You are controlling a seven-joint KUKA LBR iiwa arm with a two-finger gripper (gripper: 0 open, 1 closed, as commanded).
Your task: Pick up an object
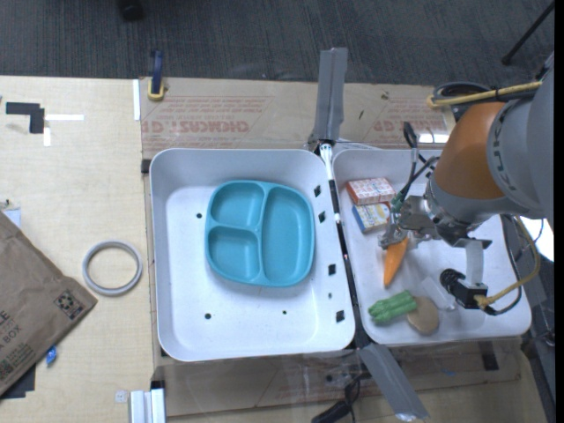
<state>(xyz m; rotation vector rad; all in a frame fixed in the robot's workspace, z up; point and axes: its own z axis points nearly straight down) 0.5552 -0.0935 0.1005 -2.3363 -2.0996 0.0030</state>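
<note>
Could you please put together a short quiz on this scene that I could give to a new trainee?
1. True or false: the blue divided plate lies in the left bin.
2. Which item lies directly below the end effector in the camera view? A) the orange carrot B) the roll of tape C) the green vegetable toy
3. Fill in: the small printed boxes lie in the ____ bin.

Key: 1. True. 2. A; the carrot's top end sits right at the end effector. 3. Right; they lie near the far rim of the right bin.
</note>
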